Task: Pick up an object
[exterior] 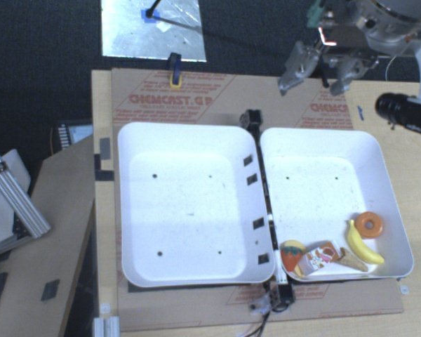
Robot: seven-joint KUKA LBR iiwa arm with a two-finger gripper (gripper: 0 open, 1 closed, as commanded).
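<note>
My gripper (314, 79) hangs high above the far edge of the right bin (316, 146), open, with nothing between its two grey fingers (295, 72). Near the right bin's front edge lie a yellow banana (362, 247), an orange ring-shaped doughnut (369, 224), a red-and-orange round fruit (292, 254), a small white-and-red packet (318, 258) and a tan cone-shaped piece (353, 262). All of them sit far below and in front of the gripper.
The left bin (186, 139) sits beside the right one, joined by a black hinge strip (261, 188). Both rest on a cardboard sheet (196, 93). A shiny metal plate (153, 18) lies beyond the bench at the back left.
</note>
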